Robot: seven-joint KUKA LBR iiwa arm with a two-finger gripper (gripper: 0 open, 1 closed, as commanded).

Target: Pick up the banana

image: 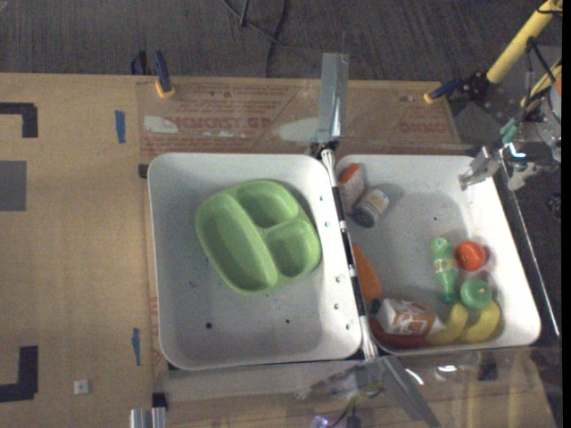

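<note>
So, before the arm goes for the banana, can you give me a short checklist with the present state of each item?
1. Banana located, near edge of right bin: ok.
2. Banana free of neighbours: not ok; carton and a yellow fruit crowd it.
3. Gripper above banana: not ok; it sits at the bin's far right corner.
4. Fingers open: cannot tell.
5. Gripper carrying nothing: cannot tell.

arm (522,38): yellow tube section | wrist (513,154): grey metal, cyan light spot | thin dark cables alongside
</note>
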